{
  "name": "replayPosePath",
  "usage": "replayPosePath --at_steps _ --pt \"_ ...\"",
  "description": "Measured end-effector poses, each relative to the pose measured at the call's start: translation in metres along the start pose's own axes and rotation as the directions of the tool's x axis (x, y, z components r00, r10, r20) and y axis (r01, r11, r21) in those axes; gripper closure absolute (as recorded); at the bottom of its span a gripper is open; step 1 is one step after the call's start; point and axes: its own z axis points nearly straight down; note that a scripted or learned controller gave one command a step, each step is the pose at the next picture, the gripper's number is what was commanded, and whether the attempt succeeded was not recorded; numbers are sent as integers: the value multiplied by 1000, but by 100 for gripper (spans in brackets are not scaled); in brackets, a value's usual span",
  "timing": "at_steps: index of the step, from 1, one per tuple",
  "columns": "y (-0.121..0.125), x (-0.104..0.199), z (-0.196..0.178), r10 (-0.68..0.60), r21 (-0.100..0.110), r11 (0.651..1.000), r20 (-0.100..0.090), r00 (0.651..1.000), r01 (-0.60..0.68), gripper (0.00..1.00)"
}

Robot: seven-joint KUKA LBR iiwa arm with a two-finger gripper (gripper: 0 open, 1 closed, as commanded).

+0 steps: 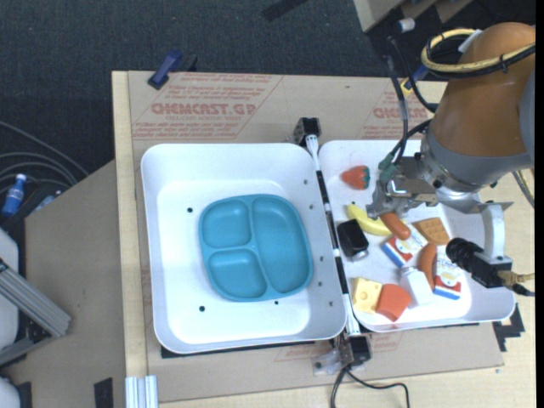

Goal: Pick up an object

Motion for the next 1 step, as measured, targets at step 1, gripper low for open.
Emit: replayPosePath --at_steps 1 --pt "-28 11 9 0 4 1000 -1 1000 0 100"
